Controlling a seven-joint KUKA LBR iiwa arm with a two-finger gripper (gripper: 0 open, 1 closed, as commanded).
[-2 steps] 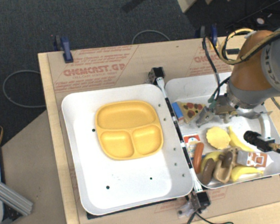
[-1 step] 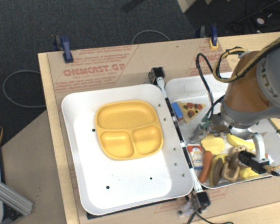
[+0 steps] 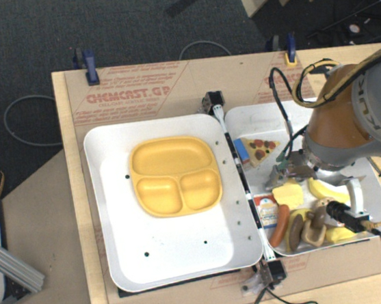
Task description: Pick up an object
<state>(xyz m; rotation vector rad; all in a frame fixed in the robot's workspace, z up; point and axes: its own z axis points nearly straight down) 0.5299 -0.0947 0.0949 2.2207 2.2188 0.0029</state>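
**Arm low over a crowded bin of toy food**

The grey arm with its orange band (image 3: 339,129) reaches into the right-hand shallow white bin (image 3: 261,113), and its two-finger gripper (image 3: 290,167) sits low among the contents; whether it is open or closed cannot be told from this slant.

No single target is fixed, so any piece will do. Just below the gripper lies a pale yellow wedge-shaped block (image 3: 286,193), beside it a slim orange carrot-like piece (image 3: 282,222) and brown lumpy pieces (image 3: 311,228), with a yellow banana-like curve (image 3: 329,191) to the right. Toward the bin's far wall rests a flat pizza-slice piece (image 3: 261,147) next to a small blue block (image 3: 241,151). These look like light, rigid plastic toys: smooth, likely slippery, not fragile. The wedge probably offers the best hold across its flat sides; the flat slice would be hard to lift.

The left white bin (image 3: 120,253) holds a yellow three-compartment plastic plate (image 3: 175,175). Both bins rest on a brown cardboard-covered bench (image 3: 128,93), clamped at the far edge, above dark carpet.
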